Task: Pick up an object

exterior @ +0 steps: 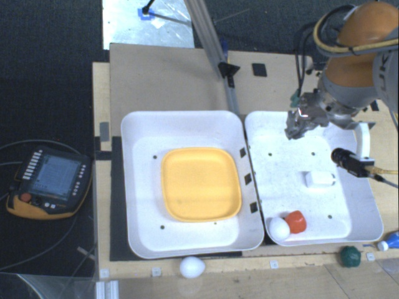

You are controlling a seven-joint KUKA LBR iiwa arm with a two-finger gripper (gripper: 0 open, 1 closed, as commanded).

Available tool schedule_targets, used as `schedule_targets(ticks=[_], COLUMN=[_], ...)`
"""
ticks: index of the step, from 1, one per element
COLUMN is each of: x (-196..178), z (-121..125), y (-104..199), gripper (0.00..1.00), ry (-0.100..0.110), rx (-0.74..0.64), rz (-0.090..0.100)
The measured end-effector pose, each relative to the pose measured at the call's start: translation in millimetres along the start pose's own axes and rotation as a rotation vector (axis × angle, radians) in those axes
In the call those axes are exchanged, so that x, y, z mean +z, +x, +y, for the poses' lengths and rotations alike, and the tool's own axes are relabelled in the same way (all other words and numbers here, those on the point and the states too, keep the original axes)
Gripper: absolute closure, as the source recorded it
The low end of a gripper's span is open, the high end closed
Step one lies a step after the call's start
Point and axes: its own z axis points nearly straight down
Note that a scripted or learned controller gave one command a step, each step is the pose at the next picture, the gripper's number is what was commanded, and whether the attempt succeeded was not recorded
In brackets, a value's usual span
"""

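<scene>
In the right bin [349,229] lie a small white block [319,179], a red-orange cup-like object [295,222] and a white ball [278,228] touching it at the near left corner. My gripper [298,128] hangs over the bin's far edge, well above and behind the white block, and I see nothing between its dark fingers. The left bin [140,185] holds a yellow square plate [201,183] in its middle.
A white egg-shaped object [192,266] rests on the bench in front of the left bin. A green object [350,256] lies outside the right bin's near right corner. A teach pendant [47,179] sits far left. A slanted grey pole [209,27] crosses behind the bins.
</scene>
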Motion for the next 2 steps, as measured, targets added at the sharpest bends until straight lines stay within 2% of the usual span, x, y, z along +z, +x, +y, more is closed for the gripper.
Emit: schedule_targets(ticks=[1,2], x=[-3.8,12.7], z=[11.6,27.3], y=[52.3,99.1], gripper=[1.0,1.0], ry=[-0.001,0.001], rx=[-0.001,0.0], rz=[0.0,0.0])
